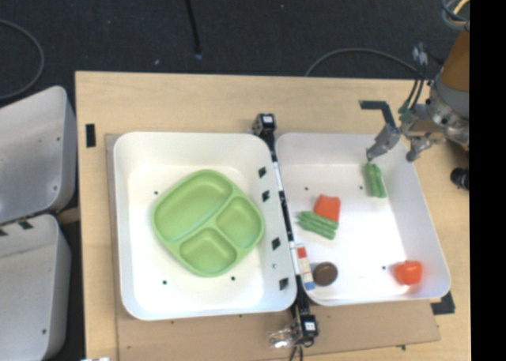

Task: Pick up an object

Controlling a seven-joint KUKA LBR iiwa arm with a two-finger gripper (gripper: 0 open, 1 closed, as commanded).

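My gripper (395, 148) hangs over the back right corner of the right bin (423, 217), open, with nothing between its fingers. Its left finger (379, 146) ends just above a small green cylinder (375, 180) lying near the bin's back. Further in lie an orange-red block (327, 207) and, touching its front, a green pod (317, 225). A brown round piece (325, 274) sits by the front left wall. A red-orange piece (408, 272) rests in the front right corner.
The left bin (126, 272) holds a light green divided plate (207, 222). A divider rail (277, 209) with black clips runs between the bins. The wooden bench (182, 103) surrounds both, and cables lie on the dark floor behind.
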